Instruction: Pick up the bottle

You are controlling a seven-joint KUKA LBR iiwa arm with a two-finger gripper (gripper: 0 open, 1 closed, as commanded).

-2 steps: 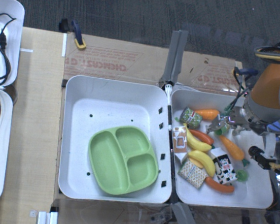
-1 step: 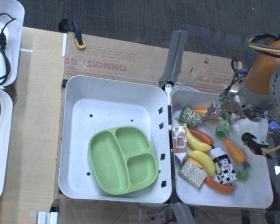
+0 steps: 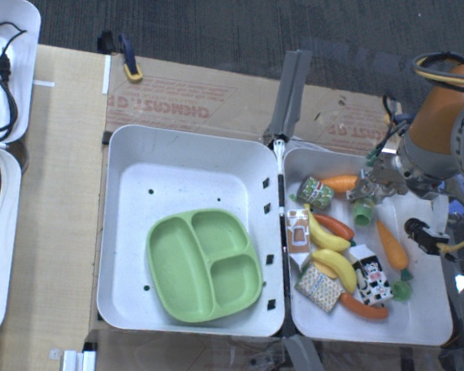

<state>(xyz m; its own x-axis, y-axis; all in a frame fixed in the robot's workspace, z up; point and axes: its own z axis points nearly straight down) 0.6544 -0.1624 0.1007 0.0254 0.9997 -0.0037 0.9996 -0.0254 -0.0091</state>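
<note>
A small green bottle [image 3: 362, 211] lies in the right bin [image 3: 425, 329] near its far side, between an orange carrot [image 3: 340, 183] and a longer carrot [image 3: 392, 245]. My gripper [image 3: 371, 188] hangs directly over the bottle's upper end, touching or almost touching it. The gripper's metal body hides the top of the bottle. The grey arm with its orange band [image 3: 445, 115] reaches in from the upper right.
The right bin is crowded with a green can [image 3: 316, 192], bananas [image 3: 333, 264], a red sausage [image 3: 334, 226], a cow-patterned carton [image 3: 371, 277], a patterned box [image 3: 320, 286] and a brown carton [image 3: 297, 228]. In the left bin [image 3: 133, 167] lies a green divided plate [image 3: 205, 263].
</note>
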